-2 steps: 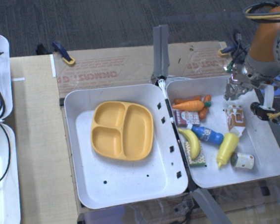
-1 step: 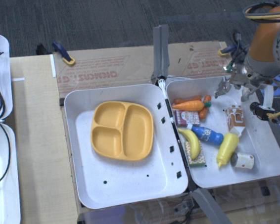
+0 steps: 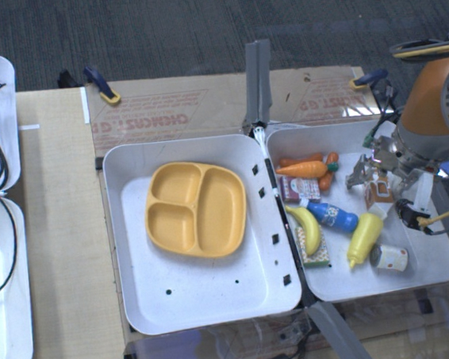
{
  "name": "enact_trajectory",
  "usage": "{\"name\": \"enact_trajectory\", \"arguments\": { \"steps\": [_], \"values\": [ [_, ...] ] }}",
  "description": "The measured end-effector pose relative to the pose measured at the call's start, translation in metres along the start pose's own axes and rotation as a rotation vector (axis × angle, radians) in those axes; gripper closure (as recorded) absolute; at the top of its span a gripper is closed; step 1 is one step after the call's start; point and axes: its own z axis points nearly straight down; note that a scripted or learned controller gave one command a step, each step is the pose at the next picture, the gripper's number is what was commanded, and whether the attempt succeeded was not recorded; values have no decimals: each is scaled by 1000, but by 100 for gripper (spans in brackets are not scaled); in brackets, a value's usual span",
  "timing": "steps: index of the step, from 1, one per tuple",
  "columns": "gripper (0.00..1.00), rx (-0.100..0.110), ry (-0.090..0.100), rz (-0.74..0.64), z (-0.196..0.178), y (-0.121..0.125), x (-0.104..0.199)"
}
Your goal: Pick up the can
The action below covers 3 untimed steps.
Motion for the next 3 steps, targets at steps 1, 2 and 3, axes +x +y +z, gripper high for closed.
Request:
{"name": "enact_trajectory", "arguments": {
  "steps": [1,2,3],
  "values": [
    [100,-1,-4,5,-7,2,-3],
    [100,6,-2,27,-5,62,16],
    [100,-6,-7,80,-109,36,75]
  ]
}}
